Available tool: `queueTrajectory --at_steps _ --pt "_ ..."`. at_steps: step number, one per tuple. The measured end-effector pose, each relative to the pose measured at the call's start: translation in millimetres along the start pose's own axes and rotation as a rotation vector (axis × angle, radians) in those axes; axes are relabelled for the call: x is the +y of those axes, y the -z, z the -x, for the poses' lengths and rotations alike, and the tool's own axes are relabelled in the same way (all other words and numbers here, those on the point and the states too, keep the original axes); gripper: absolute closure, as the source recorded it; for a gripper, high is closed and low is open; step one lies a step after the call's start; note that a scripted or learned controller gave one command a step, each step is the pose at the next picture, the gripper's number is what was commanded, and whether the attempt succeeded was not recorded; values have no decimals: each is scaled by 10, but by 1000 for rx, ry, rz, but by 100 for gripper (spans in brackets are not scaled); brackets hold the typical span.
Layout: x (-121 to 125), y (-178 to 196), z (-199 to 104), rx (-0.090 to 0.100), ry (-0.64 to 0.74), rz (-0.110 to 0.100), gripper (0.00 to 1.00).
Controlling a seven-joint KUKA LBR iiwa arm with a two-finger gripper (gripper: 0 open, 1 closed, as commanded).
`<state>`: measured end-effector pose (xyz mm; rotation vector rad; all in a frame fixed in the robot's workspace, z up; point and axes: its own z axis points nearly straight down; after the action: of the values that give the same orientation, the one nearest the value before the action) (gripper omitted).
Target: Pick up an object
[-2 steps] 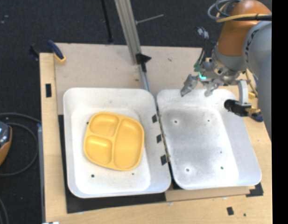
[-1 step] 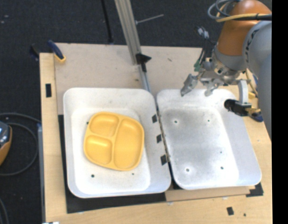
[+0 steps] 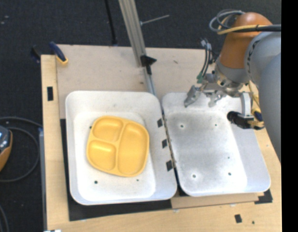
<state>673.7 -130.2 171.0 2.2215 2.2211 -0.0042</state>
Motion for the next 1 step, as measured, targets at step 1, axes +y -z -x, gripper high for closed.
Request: queueTrajectory --at_steps 1 --pt "22 -610 63 0 -1 0 0"
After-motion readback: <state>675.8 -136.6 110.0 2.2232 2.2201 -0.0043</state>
